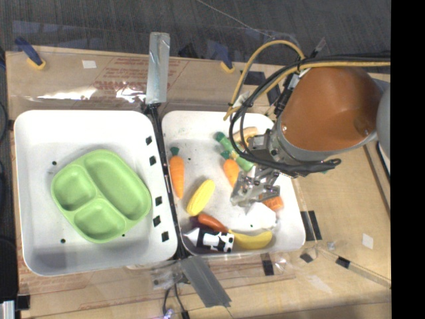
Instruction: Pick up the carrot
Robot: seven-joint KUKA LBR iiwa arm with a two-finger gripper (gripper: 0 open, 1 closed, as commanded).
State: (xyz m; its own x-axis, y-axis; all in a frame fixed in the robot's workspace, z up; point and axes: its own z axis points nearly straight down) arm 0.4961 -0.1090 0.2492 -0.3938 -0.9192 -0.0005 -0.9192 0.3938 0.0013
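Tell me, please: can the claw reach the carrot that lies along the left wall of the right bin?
Probably yes. That carrot lies uncovered, with only the yellow corn close beside it. The claw hangs over the same bin, to its right.

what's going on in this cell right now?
The arm has its gripper down in the right bin, among toy food. One carrot lies by that bin's left wall, a second carrot right next to the gripper. Nothing is visibly held. The left bin holds a green divided plate.

Two carrots (176, 175) (231, 171), two bins (33, 131) (192, 121)
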